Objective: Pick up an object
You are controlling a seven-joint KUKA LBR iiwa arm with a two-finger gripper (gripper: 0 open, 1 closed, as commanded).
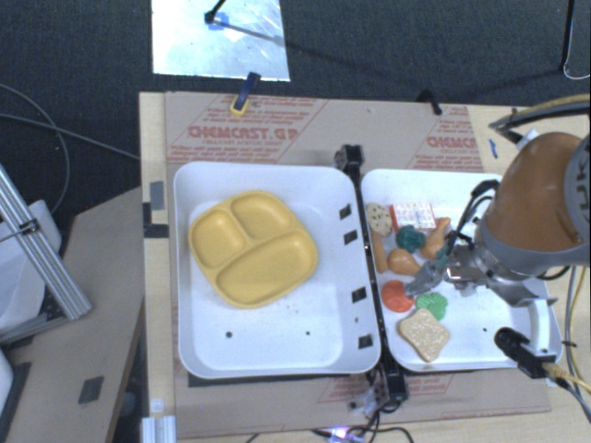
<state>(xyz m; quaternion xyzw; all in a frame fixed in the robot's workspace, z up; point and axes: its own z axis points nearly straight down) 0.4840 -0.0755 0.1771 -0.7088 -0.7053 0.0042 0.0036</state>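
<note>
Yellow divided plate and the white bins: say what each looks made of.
Yellow divided plate: looks like moulded plastic, matte, with soft rounded compartment ridges and even colour. White bins: probably thin formed plastic, smooth with a slight sheen, rounded corners and shallow walls. Neither can be confirmed by look alone.

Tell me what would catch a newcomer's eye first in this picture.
The yellow divided plate sits alone in the left bin. In the right bin, toy foods cluster at its left side, among them a red slice and a bread slice. The gripper hangs low over them.
</note>
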